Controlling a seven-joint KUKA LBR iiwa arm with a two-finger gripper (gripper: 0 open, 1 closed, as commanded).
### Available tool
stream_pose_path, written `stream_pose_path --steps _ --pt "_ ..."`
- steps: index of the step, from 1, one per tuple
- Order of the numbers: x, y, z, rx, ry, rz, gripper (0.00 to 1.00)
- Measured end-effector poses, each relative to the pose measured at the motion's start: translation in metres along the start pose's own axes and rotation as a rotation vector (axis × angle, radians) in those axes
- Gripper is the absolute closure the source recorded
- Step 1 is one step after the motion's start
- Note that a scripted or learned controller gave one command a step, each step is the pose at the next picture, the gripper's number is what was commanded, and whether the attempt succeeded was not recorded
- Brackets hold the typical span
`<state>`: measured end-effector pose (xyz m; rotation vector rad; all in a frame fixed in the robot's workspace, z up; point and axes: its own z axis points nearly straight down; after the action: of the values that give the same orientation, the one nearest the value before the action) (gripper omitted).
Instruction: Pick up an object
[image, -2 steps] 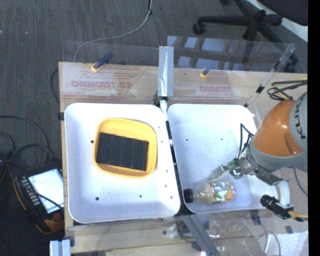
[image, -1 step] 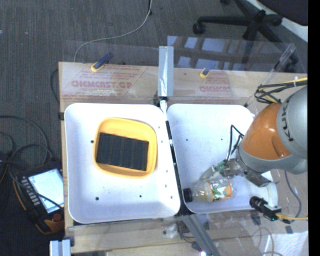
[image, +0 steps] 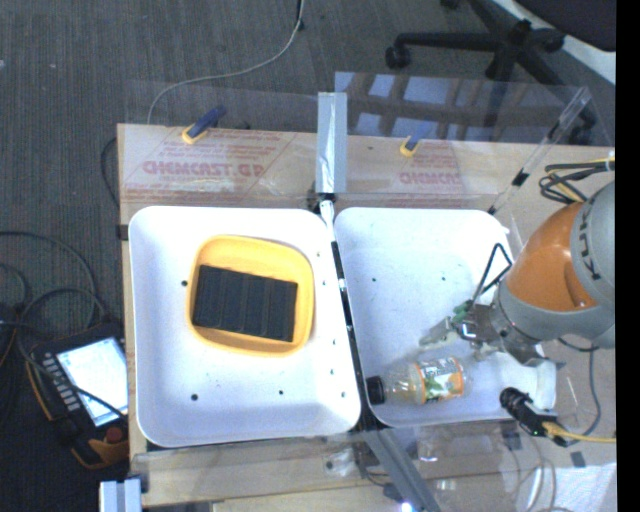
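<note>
Clear plastic bottle with black cap (image: 420, 383) lies on its side along the front edge of the right white bin (image: 400, 250). Tool (image: 462, 328) hovers just above it, positioned for descent; opening: cannot tell.

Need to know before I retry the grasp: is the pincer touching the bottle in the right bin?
Cannot tell. In the camera view the pincer sits just above the bottle, too blurred to show contact or gap.
</note>
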<state>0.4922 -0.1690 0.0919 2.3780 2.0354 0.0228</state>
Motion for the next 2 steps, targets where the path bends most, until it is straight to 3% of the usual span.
stream_pose_path --steps 1,2 --pt "0.008 -0.003 -0.001 -0.005 -0.014 -0.197 0.0" --pt "0.039 -0.008 -0.001 -0.004 -0.015 -0.243 0.0"
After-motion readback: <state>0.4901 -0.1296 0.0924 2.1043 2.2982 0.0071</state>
